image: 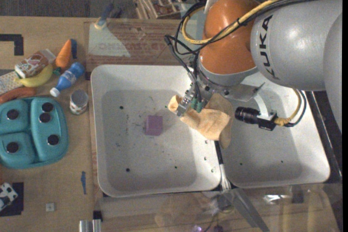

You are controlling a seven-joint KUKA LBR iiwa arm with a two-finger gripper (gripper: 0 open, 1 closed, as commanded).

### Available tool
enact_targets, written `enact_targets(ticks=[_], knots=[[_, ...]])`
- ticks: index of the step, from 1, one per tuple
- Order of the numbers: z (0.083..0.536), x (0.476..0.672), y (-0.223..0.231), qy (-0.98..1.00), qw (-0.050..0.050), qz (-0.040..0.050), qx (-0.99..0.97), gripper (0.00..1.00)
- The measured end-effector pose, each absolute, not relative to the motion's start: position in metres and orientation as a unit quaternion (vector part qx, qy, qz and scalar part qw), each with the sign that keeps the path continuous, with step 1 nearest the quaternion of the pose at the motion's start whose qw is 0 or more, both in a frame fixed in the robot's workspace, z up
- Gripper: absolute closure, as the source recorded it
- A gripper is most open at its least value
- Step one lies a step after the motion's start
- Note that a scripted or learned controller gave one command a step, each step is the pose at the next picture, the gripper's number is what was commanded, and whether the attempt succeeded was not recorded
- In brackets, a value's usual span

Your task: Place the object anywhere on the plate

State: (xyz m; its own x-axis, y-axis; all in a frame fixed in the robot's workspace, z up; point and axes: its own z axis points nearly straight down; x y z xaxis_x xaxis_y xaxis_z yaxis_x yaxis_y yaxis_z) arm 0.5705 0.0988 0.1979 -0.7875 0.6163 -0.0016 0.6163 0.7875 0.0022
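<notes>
In the left bin [109,171] a small purple block [154,125] is lying, judged light and stiff, best pinched across its flat sides. A limp tan cloth [209,122] is being gripped by the jaws of the gripper [190,103]. "KUKA" is being shown on the arm [293,41].

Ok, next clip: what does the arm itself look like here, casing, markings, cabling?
The arm has a smooth light-grey casing with dark KUKA lettering, and a rounded orange section above the wrist. A yellow cable and thin black cables loop over that orange part. A small black cylinder juts out near the wrist, with a black-and-yellow lead running from it. The end effector is a small dark metal assembly.
</notes>
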Motion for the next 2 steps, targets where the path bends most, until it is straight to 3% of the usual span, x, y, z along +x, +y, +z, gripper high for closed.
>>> enact_targets(ticks=[1, 2], knots=[[0.186, 0.643, 0.057, 0.948, 0.003, 0.0012, 0.317, 1.0], [0.211, 0.646, 0.003, 0.883, 0.004, 0.0015, 0.47, 1.0]])
